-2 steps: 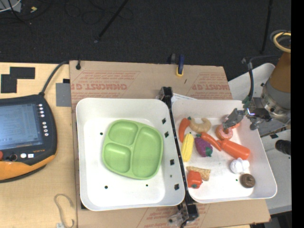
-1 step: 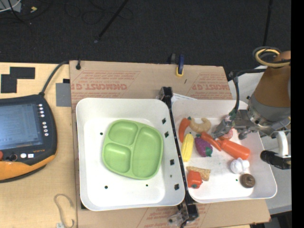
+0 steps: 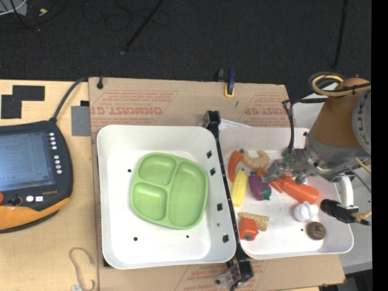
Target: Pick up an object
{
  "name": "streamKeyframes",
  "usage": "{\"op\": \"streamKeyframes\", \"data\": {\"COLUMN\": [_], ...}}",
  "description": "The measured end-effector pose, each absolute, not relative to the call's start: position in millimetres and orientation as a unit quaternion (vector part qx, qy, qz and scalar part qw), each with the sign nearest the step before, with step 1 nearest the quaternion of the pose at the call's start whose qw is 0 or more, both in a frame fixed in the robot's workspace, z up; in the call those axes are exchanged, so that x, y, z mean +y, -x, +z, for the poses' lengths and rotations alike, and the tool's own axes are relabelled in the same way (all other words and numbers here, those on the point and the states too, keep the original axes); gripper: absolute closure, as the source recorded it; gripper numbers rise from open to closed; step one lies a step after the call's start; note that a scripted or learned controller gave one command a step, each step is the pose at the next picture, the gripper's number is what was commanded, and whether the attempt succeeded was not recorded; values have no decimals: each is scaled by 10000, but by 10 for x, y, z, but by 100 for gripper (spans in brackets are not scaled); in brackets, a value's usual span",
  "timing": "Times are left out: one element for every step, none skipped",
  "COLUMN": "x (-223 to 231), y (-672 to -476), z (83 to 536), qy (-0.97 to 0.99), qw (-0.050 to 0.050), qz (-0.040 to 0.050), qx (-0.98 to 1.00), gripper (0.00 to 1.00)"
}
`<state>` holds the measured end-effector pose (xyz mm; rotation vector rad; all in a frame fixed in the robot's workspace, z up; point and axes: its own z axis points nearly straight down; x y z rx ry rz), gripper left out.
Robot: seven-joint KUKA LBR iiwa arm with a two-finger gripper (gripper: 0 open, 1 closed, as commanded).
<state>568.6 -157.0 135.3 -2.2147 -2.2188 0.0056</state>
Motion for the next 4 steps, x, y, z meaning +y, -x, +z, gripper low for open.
{"op": "streamKeyframes", "data": {"x": [-1591,-1611,-1639,-1655], "y": [-5767,-5745,-5735,-5742], "z": [1110,1183,1819,2308], "qy": [7075,7095,7073,7071], "qw": [-122,-90,-15,-15], "qz": [-65,-43,-8,-8], "qx": [-7066,-7046,-7069,-7071], "gripper": [0,100,100,100]}}
